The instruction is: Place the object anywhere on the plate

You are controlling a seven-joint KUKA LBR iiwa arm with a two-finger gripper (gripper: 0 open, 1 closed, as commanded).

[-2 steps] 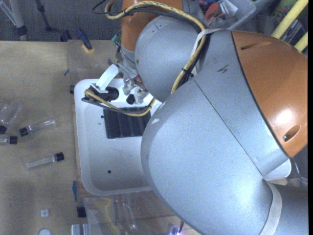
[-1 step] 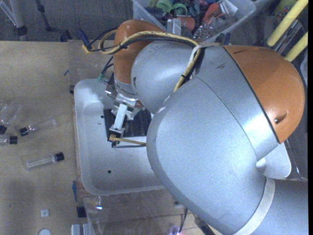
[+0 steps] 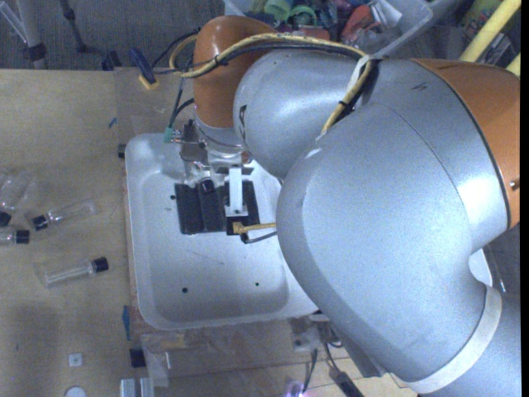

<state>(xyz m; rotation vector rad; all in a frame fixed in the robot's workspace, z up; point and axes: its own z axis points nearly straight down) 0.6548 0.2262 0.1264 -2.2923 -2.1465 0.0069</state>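
Wooden bench (image 3: pixel 58 122), white bin (image 3: pixel 149 296): gripper (image 3: pixel 216 180) hangs low inside, likely set for a pick; can't tell its grip.

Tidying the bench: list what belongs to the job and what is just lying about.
Job: grey arm, white bin beneath it.
Lying about: capped clear vials on the bench, tub of coloured toys, blue clip.

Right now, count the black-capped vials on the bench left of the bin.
3. The upper vial beside the bin, the lower vial below it, the edge vial at the view's left edge. A blurred clear shape above may be a fourth.
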